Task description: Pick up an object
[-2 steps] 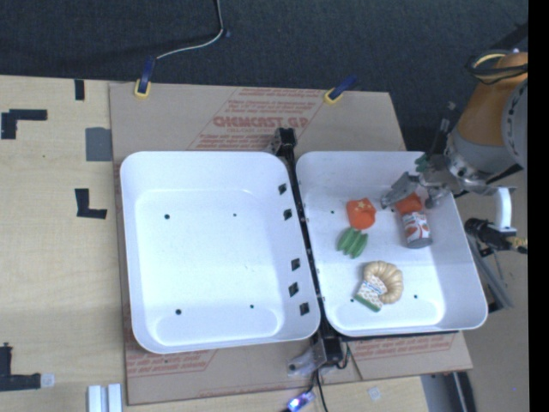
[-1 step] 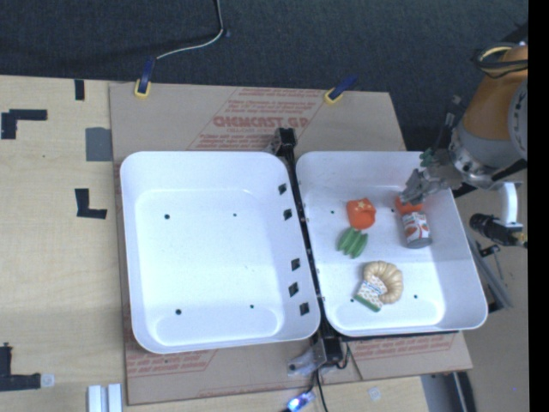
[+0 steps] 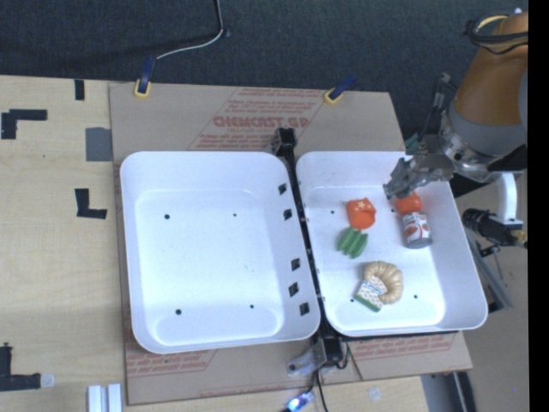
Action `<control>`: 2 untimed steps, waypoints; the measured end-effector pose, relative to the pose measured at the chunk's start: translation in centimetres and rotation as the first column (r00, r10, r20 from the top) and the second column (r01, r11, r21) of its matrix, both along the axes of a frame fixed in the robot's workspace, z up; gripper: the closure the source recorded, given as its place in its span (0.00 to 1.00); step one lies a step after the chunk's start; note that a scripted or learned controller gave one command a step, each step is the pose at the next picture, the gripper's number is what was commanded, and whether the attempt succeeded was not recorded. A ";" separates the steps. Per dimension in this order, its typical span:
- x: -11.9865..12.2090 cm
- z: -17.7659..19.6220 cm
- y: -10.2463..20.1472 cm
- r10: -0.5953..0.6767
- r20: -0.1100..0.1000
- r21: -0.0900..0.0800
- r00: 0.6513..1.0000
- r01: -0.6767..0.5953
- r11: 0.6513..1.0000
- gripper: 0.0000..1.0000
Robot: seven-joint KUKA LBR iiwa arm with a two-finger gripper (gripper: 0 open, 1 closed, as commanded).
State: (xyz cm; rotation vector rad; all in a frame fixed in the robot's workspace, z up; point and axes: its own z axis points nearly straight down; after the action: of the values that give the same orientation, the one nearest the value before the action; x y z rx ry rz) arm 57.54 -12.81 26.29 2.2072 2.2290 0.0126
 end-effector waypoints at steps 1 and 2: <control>1.9 8.0 8.5 0.002 0.001 0.000 1.000 -0.002 1.000 1.00; -2.0 1.5 9.0 -0.010 -0.019 -0.002 1.000 0.010 1.000 1.00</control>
State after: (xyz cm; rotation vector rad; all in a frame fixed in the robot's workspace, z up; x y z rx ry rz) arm 55.51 -3.82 27.83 2.2262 2.2268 -0.0100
